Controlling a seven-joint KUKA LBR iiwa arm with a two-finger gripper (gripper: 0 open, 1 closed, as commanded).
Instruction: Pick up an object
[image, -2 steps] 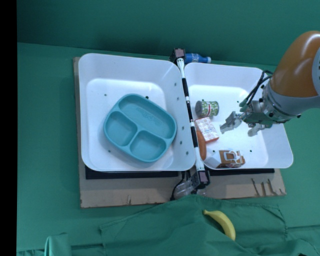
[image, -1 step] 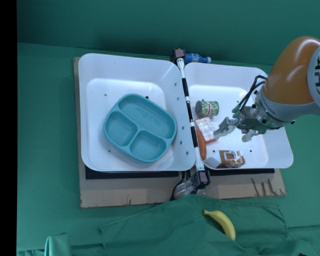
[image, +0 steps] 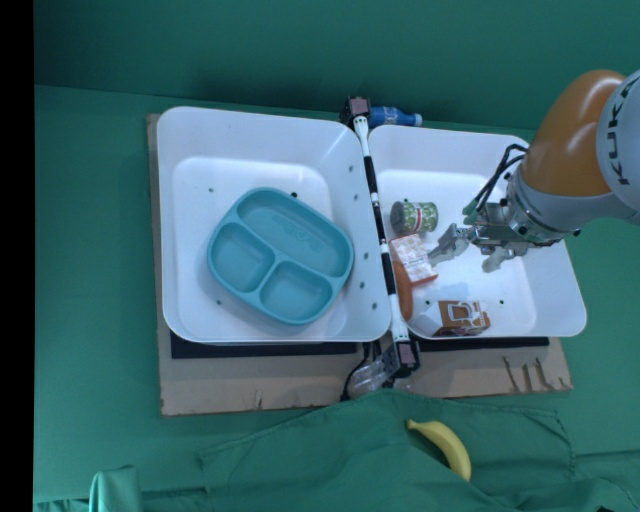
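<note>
In the right bin (image: 545, 300) lie a small green can (image: 414, 216), a white and red packet (image: 413, 259), an orange sausage-shaped item (image: 404, 291) and a brown carton (image: 462, 317). My gripper (image: 470, 250) hangs over the middle of this bin, just right of the packet and the can. Its fingers are open, with nothing between them. One fingertip (image: 446, 243) is close to the packet's right edge; I cannot tell if it touches.
The left bin (image: 190, 150) holds a teal divided plate (image: 280, 255). A blue bottle (image: 393, 117) lies behind the bins' joint. A banana (image: 442, 444) rests on green cloth in front. My arm (image: 575, 150) covers the right bin's far right corner.
</note>
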